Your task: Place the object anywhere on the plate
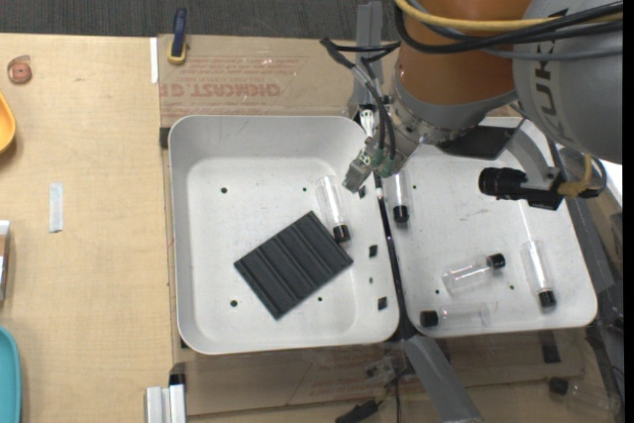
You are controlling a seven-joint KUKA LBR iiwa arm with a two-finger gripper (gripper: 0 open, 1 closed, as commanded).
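Wooden bench [89, 163] with two white bins on it, dark floor along the top, so the usual setup. The gripper [361, 175] hangs over the divider between the bins, at the left bin's [198, 312] 2 o'clock corner. Honestly can't tell whether it's open or closed, since the tip is just a small grey blob from this angle, and I see nothing in it.

Just at 7 o'clock from the tip is the tube [331, 206], lying flat on the left bin's floor, clear body with its black cap pointing to 5 o'clock. That cap sits right by the plate's [293, 264] 1 o'clock corner, either touching or just shy of it, too close to call. The plate is a dark ribbed slab, turned at an angle, lying roughly mid-bin.

Over in the right bin [584, 302], a second tube [397, 197] lies along the divider at 5 o'clock from the tip. Two more tubes [474, 272] are at the bin's 5 o'clock side, well apart from the gripper. The arm [466, 15], with its big orange band, fills the 1 o'clock part of the view.
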